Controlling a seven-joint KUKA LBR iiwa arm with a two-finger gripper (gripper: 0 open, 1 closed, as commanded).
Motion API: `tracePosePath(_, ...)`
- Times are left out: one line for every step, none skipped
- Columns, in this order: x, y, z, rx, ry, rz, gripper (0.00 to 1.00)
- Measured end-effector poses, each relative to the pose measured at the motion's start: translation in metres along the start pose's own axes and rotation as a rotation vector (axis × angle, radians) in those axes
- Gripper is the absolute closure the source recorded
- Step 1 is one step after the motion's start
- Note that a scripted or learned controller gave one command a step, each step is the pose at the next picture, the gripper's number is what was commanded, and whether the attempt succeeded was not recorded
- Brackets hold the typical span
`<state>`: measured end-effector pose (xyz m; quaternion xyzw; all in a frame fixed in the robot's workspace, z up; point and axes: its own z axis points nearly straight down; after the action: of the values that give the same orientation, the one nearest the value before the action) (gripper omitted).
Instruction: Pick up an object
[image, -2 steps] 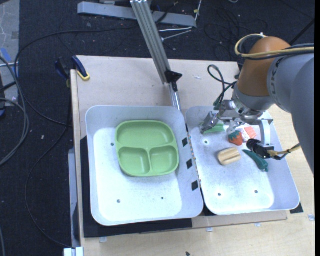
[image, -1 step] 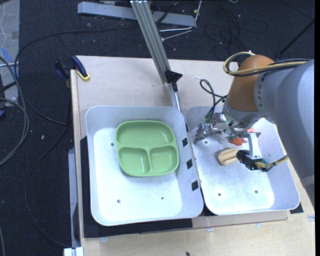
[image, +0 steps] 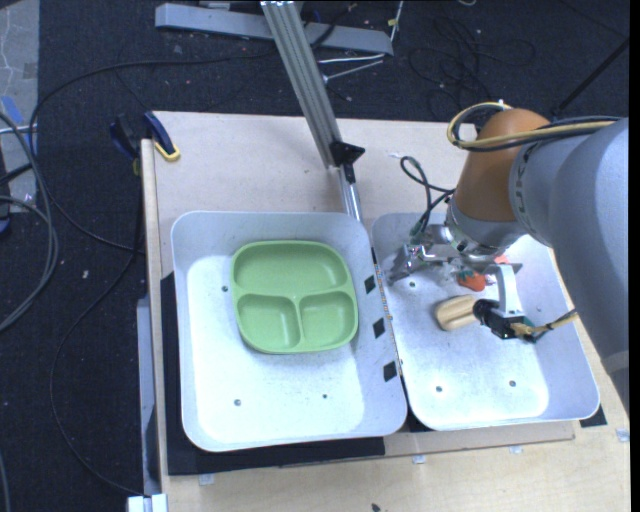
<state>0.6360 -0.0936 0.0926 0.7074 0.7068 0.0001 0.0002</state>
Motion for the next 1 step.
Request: tracePosePath(0.0001, 0.0006, -0.0106, -0.002, 0.000, 0.000, 1.00)
